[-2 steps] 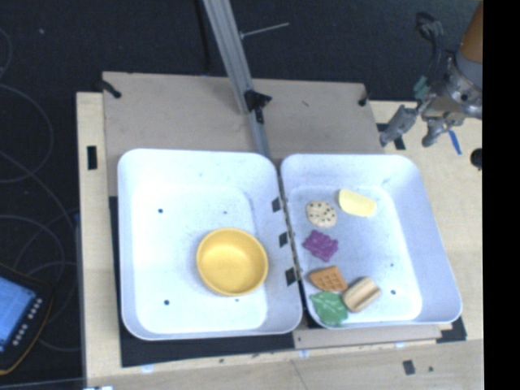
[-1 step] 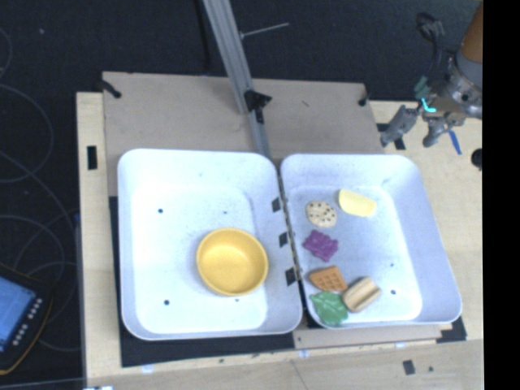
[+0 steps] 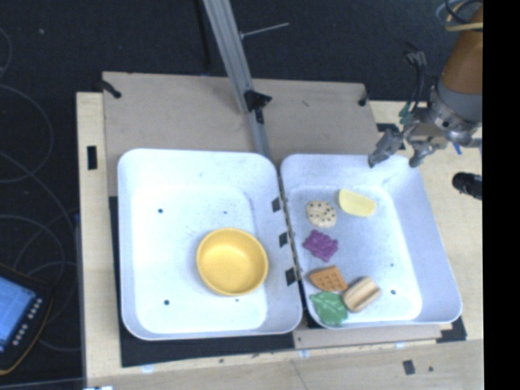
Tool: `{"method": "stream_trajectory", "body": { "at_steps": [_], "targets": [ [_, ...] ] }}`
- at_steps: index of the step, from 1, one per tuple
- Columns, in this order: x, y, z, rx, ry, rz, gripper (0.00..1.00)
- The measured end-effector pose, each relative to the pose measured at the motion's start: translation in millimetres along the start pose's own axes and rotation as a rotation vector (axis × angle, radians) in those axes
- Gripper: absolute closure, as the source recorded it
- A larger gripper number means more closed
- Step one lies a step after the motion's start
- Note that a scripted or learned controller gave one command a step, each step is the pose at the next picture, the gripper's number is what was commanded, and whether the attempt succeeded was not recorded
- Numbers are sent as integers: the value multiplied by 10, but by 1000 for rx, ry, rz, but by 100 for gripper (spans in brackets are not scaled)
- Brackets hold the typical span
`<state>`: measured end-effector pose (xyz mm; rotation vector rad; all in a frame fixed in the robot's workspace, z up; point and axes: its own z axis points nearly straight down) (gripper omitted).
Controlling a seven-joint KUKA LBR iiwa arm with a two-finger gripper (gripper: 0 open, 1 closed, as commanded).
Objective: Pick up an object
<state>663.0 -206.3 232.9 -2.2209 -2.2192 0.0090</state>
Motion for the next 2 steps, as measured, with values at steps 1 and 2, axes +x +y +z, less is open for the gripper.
{"method": "stream_trajectory", "body": {
  "at_steps": [1, 2],
  "targets": [
    [-89, 19, 456, -2, -1, 2, 0],
    [-208, -5, 992, -2, -1, 1, 0]
  ]
}}
